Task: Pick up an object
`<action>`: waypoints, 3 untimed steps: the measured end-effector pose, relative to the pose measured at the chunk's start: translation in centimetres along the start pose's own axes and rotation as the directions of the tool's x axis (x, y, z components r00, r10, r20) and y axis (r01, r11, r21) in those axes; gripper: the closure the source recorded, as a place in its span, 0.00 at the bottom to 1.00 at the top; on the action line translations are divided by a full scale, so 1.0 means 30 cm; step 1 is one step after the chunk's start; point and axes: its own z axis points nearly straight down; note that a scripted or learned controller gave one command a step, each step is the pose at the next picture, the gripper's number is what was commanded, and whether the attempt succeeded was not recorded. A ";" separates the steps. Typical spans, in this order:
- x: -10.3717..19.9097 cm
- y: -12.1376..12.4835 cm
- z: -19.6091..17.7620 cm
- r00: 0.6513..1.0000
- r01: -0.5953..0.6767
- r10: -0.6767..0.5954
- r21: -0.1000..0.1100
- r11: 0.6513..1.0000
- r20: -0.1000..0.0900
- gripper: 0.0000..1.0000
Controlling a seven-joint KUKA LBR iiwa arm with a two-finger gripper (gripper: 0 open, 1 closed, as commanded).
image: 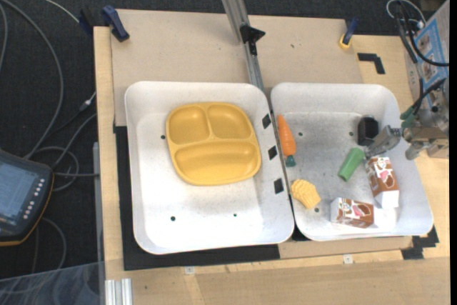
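**Inspector:** State your position and the step in hand.

**Arm:** I reach in from the right, over the rim of the right-hand shallow white bin. My gripper sits low at that bin's right side, just beside the brown-and-white milk carton and near the green cylindrical block. I judge this to be the approach step: nothing has been picked yet.

**Inspector:** Gripper condition?

**Arm:** I cannot tell how far apart it stands; the tip is too small and dark to read. I see no object between it.

**Inspector:** Candidates?

**Arm:** All in the right bin: the carton and green block closest, a second brown-and-white carton lying flat toward the near edge, a yellow corn-shaped toy and an orange carrot-shaped toy along the left wall. The yellow divided plastic plate lies in the left-hand white bin, well apart.

**Inspector:** Requirement for the next move?

**Arm:** Centre over one item, likely the block or upright carton, descend squarely and close. The two lie close together, so a poor line risks nudging one aside.
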 end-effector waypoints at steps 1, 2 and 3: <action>0.000 0.000 0.000 1.000 0.000 0.000 -0.001 1.000 0.001 0.00; -0.001 0.016 0.206 1.000 -0.001 0.001 0.007 1.000 -0.001 0.00; 0.023 0.012 0.355 1.000 -0.001 0.001 0.006 1.000 -0.002 0.00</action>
